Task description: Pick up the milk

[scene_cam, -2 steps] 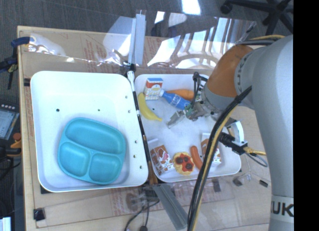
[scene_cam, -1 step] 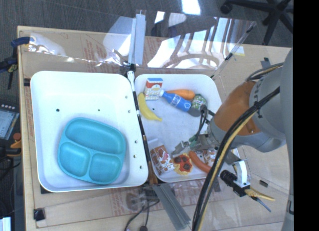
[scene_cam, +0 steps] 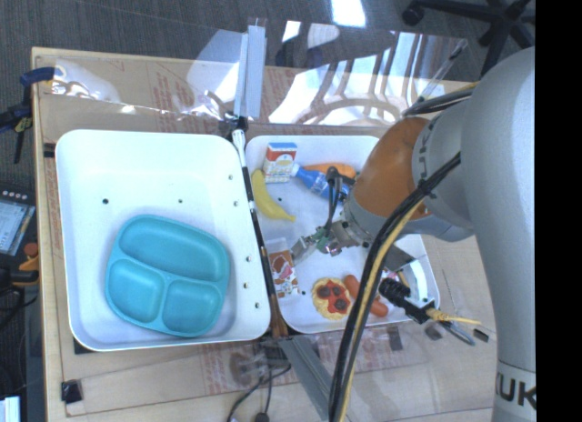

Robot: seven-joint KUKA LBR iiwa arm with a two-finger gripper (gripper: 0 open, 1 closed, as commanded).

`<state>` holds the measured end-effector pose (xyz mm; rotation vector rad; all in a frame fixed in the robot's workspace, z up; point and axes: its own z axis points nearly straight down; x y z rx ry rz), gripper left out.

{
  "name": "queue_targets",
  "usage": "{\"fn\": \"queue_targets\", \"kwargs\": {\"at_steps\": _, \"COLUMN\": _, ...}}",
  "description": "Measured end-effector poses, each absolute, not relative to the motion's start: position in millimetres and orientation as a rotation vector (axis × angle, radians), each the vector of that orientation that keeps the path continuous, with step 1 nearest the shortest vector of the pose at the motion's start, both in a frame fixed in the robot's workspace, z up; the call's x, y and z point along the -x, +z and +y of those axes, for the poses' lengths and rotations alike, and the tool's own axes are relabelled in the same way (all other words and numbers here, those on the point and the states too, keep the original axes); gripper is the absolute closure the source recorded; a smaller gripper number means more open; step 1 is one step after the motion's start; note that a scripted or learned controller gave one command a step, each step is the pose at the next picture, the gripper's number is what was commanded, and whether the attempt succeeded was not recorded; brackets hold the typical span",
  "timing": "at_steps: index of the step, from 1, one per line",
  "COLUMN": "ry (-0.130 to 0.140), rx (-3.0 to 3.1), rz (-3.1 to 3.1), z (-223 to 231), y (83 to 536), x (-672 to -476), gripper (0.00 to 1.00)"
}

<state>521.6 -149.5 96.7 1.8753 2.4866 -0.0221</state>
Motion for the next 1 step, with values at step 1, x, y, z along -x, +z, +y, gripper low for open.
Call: {"fn": "queue_targets", "kwargs": {"at_steps": 1, "ry": -0.033, "rx": -1.531, "rz": 2.686, "z": -141.9, "y": 105.2, "x": -508.3, "gripper": 0.0}}
